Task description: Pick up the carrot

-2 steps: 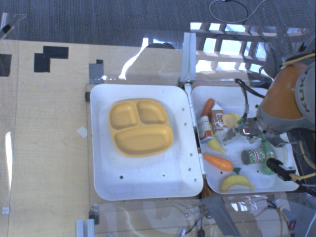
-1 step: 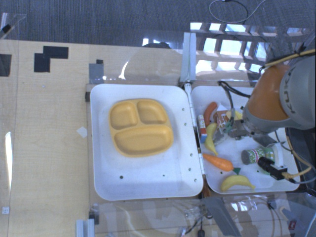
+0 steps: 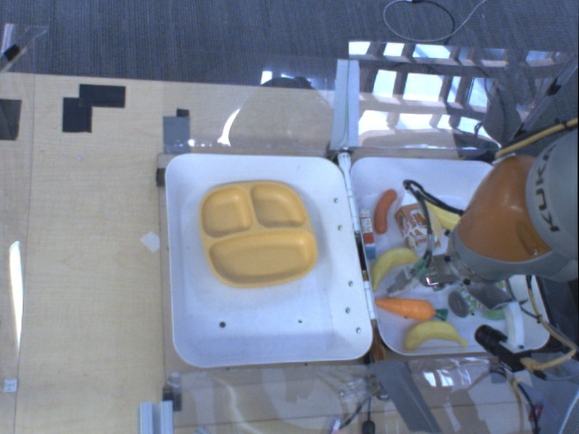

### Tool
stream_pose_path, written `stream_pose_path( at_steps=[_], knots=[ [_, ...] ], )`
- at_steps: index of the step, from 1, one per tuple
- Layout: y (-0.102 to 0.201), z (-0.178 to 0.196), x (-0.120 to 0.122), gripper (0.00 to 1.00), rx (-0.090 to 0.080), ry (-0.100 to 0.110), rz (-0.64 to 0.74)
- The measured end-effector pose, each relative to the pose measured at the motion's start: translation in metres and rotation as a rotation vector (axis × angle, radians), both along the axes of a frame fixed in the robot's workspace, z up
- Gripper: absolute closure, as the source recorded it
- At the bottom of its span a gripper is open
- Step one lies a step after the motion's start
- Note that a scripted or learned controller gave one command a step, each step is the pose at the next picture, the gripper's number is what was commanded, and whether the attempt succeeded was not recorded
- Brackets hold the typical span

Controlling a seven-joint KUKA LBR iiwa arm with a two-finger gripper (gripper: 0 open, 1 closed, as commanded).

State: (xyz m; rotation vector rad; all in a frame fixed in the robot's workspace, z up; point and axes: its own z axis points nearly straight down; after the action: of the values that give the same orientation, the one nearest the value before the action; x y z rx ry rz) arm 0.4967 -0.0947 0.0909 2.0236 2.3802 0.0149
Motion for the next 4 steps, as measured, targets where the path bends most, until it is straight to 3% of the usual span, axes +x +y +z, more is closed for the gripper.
stream_pose_path(
  at_steps=[1, 2, 3, 4],
  knots=[
    [0.002, 0.011, 0.003, 1.0, 0.002, -0.005, 0.003],
    [-0.001, 0.063, -0.009, 1.0, 0.003, 0.014, 0.078],
    [-0.001, 0.062, -0.009, 0.0, 0.003, 0.015, 0.078],
    [0.002, -0.001, -0.005, 0.0, 0.0, 0.004, 0.14]
  ],
)
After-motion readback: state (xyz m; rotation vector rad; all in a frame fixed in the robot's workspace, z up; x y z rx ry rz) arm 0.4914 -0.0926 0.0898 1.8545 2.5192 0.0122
